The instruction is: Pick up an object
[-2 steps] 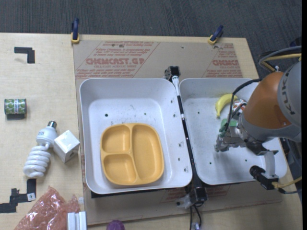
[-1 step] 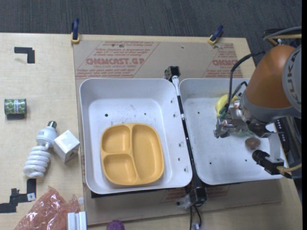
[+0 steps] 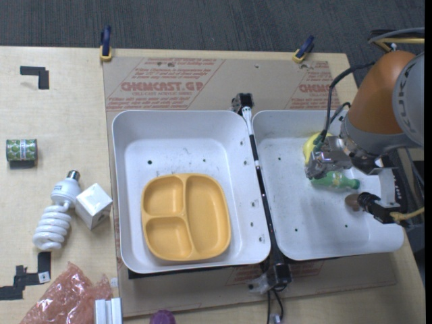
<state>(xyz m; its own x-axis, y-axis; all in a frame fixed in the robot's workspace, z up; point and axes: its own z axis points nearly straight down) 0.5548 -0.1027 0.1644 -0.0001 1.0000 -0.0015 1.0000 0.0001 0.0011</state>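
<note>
In the right bin (image 3: 304, 235), my gripper (image 3: 320, 165) reaches down near the far right side. A yellow object (image 3: 311, 145) lies just to its left, partly covered by the gripper body. A green bottle-like object (image 3: 339, 179) lies directly below the gripper, touching or nearly touching it. A small brown object (image 3: 352, 200) sits a little nearer the front, by the bin's right wall. The gripper's tip is hidden behind its own metal body.
The left bin (image 3: 135, 133) holds a yellow divided plate (image 3: 185, 216). Outside the bins on the left lie a spiral light bulb (image 3: 54, 214), a white cube (image 3: 93, 205) and a green can (image 3: 21, 151). A black cable (image 3: 378, 211) hangs off the wrist at the right.
</note>
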